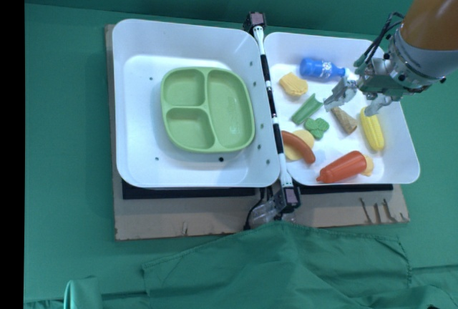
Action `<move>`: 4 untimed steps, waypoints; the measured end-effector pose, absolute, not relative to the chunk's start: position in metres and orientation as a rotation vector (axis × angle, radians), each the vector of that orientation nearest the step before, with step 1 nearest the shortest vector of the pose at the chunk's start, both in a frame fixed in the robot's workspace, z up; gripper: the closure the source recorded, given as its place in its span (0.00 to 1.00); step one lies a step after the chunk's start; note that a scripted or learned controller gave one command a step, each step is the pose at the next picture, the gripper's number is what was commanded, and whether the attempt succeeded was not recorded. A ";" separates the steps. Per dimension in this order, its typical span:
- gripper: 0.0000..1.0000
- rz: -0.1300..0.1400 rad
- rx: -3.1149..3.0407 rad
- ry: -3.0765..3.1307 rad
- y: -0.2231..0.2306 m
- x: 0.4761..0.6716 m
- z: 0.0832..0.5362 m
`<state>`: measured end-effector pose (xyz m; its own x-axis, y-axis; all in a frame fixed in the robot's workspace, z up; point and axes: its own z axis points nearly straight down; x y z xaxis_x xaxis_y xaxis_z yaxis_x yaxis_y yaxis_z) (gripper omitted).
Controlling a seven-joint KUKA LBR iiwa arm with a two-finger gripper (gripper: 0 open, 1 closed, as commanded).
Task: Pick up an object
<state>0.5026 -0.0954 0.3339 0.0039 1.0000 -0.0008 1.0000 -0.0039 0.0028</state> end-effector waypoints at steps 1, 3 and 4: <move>0.00 -0.008 2.234 2.213 -0.143 0.504 0.240; 0.00 0.016 2.207 2.217 -0.059 0.549 0.285; 0.00 -0.006 2.232 2.213 -0.104 0.533 0.194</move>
<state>0.5327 -0.1045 0.1942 0.0087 1.0000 -0.0015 1.0000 -0.0087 -0.0042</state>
